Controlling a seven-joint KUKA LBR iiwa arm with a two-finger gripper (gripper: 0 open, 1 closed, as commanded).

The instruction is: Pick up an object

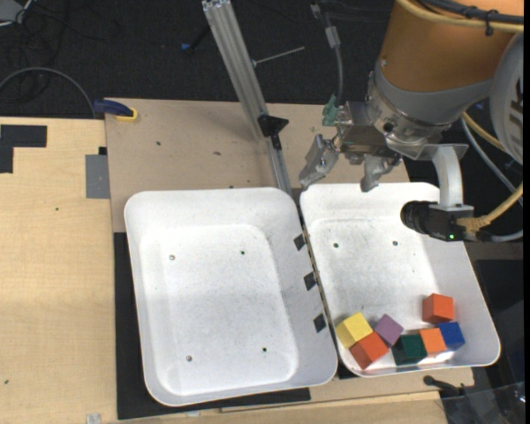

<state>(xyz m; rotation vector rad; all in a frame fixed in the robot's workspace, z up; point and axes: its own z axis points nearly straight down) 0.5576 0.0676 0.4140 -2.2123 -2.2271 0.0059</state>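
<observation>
My tool (pixel 343 168) hangs above the far rim of the right bin (pixel 380 237), its two fingers (pixel 316 164) spread apart with nothing between them. The orange band of my arm (pixel 442 25) sits above and behind it.

The things to pick up all lie well apart from the tool, huddled in the near corner of that same bin, toward the camera and a little to the arm's side. There is a yellow block (pixel 355 327) closest to the bin divider, with a red-orange block (pixel 368 350) touching it on the near side. A purple block (pixel 389 329) sits just beside the yellow one, then a green block (pixel 410 348), an orange block (pixel 434 340) and a blue block (pixel 451 334) in a tight run along the near wall. Another red-orange block (pixel 438 307) stands a little apart from the row, on the side nearer my tool (though still a good way from it).

The left bin (pixel 159 219) lies on the far side of the divider from the tool. Both bins rest on the desk (pixel 44 237), and a slanted aluminium rail (pixel 238 69) rises just beside the tool, on the side away from my arm.
</observation>
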